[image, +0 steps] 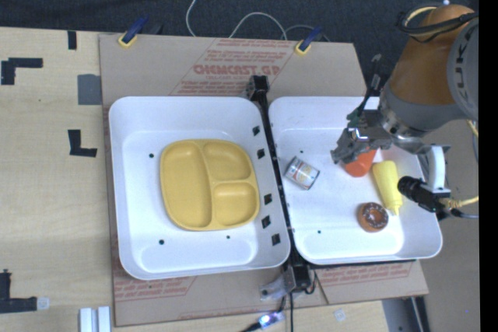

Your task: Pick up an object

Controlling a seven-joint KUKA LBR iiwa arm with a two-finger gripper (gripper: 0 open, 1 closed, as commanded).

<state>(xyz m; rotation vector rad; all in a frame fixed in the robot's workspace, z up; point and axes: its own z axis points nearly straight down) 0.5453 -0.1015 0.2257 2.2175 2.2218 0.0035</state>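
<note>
At right of frame, the grey two-finger gripper (348, 152) hovers beside a small orange plastic object (359, 164). Its spread cannot be told. A good grasp centres over the object before closing.

The tool (348, 151) covers most of an orange object (360, 165) directly beneath it, while the small can (301, 172) to its left shows an unreadable label.

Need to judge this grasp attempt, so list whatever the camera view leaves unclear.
- Orange object in the right white bin: the gripper covers most of it, shape unclear.
- Small silver can-like item: label too small to read.
- Brown doughnut-shaped toy: surface detail blurred.
</note>
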